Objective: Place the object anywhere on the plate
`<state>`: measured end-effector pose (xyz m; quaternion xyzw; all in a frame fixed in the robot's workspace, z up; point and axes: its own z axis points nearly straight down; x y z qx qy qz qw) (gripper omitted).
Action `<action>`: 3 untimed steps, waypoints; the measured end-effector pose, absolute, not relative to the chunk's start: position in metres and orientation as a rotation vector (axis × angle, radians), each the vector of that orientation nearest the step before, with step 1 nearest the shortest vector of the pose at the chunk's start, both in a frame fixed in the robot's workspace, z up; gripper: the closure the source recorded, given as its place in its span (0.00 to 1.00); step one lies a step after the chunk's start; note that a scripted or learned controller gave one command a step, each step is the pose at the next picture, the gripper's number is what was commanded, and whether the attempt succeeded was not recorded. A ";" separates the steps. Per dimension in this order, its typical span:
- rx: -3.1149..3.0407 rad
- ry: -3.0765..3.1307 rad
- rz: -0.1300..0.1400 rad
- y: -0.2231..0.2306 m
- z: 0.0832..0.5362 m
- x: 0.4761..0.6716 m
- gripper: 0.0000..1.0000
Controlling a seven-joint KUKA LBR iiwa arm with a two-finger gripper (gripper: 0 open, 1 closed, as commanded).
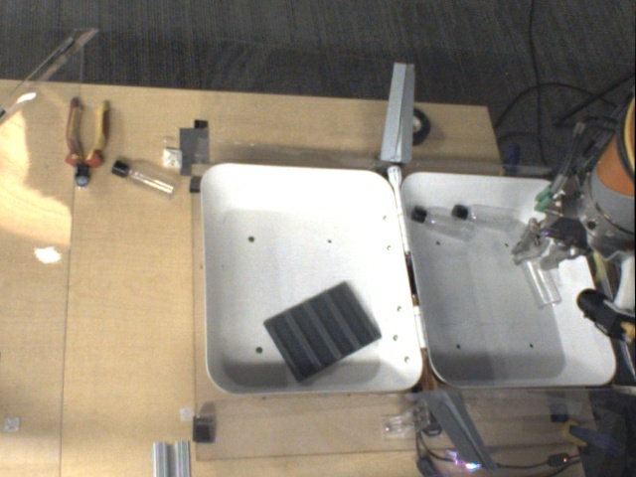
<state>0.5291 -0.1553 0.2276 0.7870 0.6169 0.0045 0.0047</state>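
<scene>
A dark ridged plate (323, 331) lies tilted in the front half of the left bin (229, 266). My gripper (539, 251) hovers over the right side of the right bin (477, 361). A clear tube (543, 282) shows just under the gripper's tip, slanting toward the front. I cannot make out whether it is gripped or lying on the bin floor. Two more clear tubes with black caps (437, 217) (472, 214) lie near the back wall of the right bin, to the gripper's left.
A metal post (400, 112) stands behind the gap between the bins. Pliers with red handles (85, 135) and a small vial (144, 176) lie on the wooden bench at far left. Cables and a black bracket (601, 311) crowd the right edge.
</scene>
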 end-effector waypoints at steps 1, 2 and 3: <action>2.505 1.894 0.004 -0.069 0.187 0.575 1.00; 1.832 2.547 0.005 -0.017 0.203 0.595 1.00; 1.556 2.725 0.005 0.047 0.185 0.595 1.00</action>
